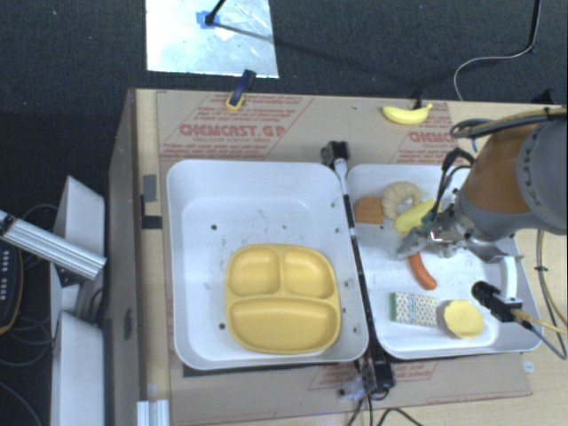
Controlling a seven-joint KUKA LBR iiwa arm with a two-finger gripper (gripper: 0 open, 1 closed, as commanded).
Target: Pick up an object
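Observation:
The right bin (510, 344) holds several small objects. A yellow banana-shaped piece (412, 217) lies against a beige ring (397, 193), with an orange-brown round piece (368, 209) to their left. An orange carrot-like stick (423, 272) lies lower in the bin. Near the front sit a green-patterned packet (413, 308) and a yellow round piece (461, 319). My gripper (432, 236) hangs low over the bin, just right of the banana-shaped piece and right above the upper end of the orange stick. Its tip is dark and partly hidden by the wrist.
The left bin (204, 193) holds a yellow divided plate (284, 298). A small yellow banana (406, 113) lies on the bench behind the right bin. The arm's grey and orange body (506, 185) covers the right bin's far right corner. A black ridge (348, 229) separates the bins.

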